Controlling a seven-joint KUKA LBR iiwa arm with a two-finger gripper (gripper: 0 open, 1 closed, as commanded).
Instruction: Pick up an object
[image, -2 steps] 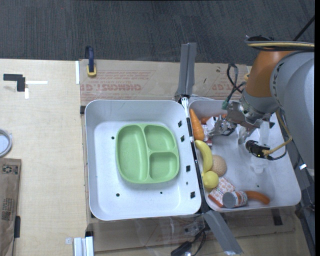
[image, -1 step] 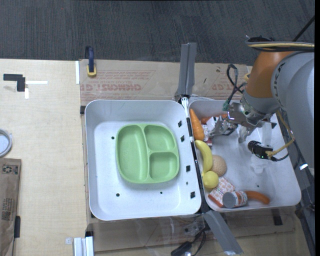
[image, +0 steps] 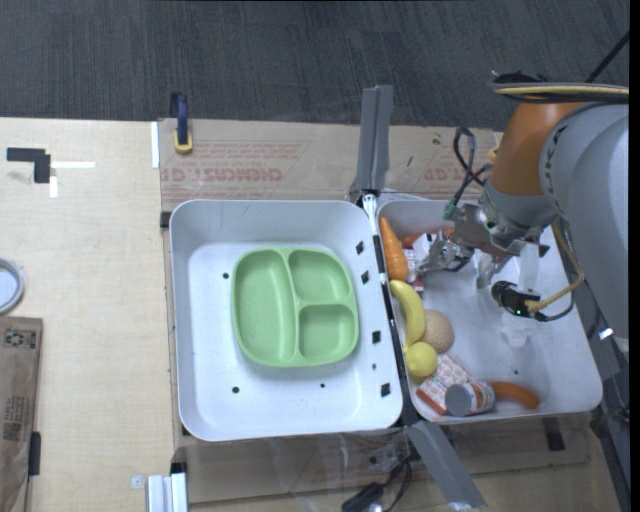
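Pincer (image: 440, 258): low in the right bin (image: 560, 340), by the carrot (image: 394, 250); we cannot tell its state.
Can (image: 458, 392): front edge, untouched.
Banana (image: 408, 310): left wall.
Progress: we judge nothing lifted yet; grasp and raise remain.

One fixed camera, high above the bench (image: 90, 250), looks down at a slant, fairly far off. Both bins sit left of and below the claw (image: 432, 262); the arm (image: 560, 150) enters from the right.
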